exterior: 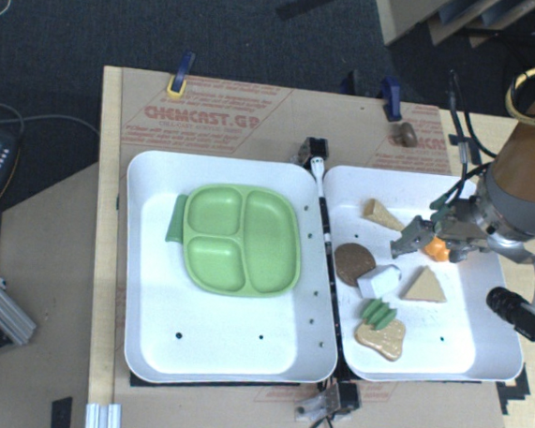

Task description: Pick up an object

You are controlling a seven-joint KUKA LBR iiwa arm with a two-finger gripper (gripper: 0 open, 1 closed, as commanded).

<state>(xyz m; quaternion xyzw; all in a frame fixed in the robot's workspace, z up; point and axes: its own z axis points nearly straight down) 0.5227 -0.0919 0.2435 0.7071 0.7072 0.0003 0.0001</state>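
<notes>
The right bin [480, 356] holds several small objects: a tan wedge [381, 213], a brown disc [353, 261], a white block [379, 281], a tan triangle [424, 286], a green ridged piece [379, 313] and a tan lumpy piece [383, 338]. A small orange object [438, 250] lies near the bin's upper right. My gripper [429, 249] is low over it and stands open, with one finger to the left of the orange object and the other to its right. The arm hides part of the orange object.
The left bin [144, 319] carries a green divided plate [242, 239]. A raised divider [324, 261] runs between the two bins. A black fitting [517, 312] sticks out by the right bin's right rim. Clamps sit at the board's far edge.
</notes>
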